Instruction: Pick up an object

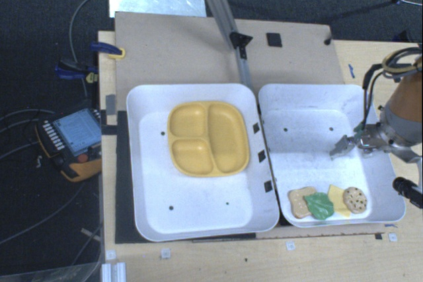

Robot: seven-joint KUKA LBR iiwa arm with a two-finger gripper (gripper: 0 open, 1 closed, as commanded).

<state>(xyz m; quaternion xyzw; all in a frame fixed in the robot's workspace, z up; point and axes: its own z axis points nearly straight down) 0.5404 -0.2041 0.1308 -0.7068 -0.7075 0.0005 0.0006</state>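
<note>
Several toy foods lie in a row along the near edge of the right bin [310, 102]: a tan slice of bread [301, 201], a green leaf [320, 206], a yellow cheese piece [338, 197] and a round cookie [355, 199]. The leaf overlaps the bread and the cheese. My gripper [340, 148] reaches in from the right over the right side of this bin, a little farther back than the foods. It sits apart from them and nothing shows in it.
A yellow three-compartment plate [209, 139] rests in the left bin [152, 208]. A grey pole [221, 6] slants over the cardboard behind the bins. Cables and a handheld device [71, 135] lie off the bench at left.
</note>
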